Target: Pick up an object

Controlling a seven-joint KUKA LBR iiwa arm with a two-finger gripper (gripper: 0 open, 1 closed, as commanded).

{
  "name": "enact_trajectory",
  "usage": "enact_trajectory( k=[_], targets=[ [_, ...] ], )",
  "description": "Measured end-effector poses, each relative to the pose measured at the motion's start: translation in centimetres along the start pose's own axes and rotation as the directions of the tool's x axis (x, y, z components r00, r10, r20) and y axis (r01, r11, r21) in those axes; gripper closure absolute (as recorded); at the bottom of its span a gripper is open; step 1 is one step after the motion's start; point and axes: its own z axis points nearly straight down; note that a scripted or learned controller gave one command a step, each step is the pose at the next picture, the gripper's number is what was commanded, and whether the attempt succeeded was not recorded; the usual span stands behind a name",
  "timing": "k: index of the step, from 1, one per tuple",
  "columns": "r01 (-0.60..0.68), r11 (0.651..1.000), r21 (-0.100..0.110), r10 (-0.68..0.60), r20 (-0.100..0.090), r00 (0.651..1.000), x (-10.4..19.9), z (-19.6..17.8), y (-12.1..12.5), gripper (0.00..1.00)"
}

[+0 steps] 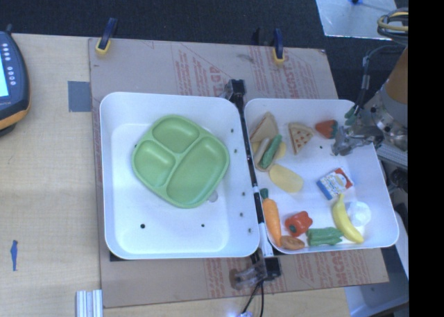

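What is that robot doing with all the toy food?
A robot arm reaches in from the right, and its gripper hangs over the far end of the right bin, close to a small red toy. Nothing can be seen in its grip. That bin holds pretend food: a banana, a carrot, a red pepper and a pizza slice. The left bin holds a green divided plate.

Toys crowded the right bin [386,191]; bare floor lay around the green plate [182,161] in the left bin [118,191].
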Motion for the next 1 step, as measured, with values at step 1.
enact_trajectory(
  k=[1],
  targets=[
    [0.004, 1.000, 0.001, -0.004, 0.001, 1.000, 0.39, 3.19, 2.88, 1.00]
  ],
)
